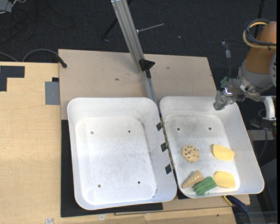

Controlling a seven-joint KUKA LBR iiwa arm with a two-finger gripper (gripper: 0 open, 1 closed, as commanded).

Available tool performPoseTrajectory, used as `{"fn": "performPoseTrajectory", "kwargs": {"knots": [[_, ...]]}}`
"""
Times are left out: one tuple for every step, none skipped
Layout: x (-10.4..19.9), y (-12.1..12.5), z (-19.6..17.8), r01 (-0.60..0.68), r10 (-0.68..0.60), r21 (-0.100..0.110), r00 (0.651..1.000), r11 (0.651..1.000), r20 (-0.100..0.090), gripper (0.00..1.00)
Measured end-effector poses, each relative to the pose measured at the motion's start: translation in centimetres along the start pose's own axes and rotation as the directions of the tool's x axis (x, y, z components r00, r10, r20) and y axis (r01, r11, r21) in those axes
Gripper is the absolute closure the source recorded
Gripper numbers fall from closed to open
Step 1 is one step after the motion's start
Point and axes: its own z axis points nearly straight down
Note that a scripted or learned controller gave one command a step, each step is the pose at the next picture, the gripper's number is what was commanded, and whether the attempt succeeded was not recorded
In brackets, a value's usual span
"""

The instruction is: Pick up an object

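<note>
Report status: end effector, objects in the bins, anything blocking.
End effector over right bin top edge, nothing seen held. Cookie, two yellow pieces, cone, green piece lying in the right bin. Nothing blocking.

Toy foods [206,166] – right bin [196,108]

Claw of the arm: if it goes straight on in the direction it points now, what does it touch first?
Probably the right bin, near its far right corner. The claw points down and left there; the depth is hard to judge.
</note>
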Motion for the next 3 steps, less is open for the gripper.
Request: {"fn": "performPoseTrajectory", "kwargs": {"knots": [[0.0, 0.0, -4.3, -0.001, 0.001, 0.001, 1.000, 1.000, -0.001, 1.00], [-0.1, 0.1, -6.4, 0.000, 0.000, 0.003, 1.000, 1.000, -0.001, 1.00], [6.0, -0.2, -5.7, 0.002, -0.002, 0.008, 1.000, 1.000, -0.005, 1.00]]}}
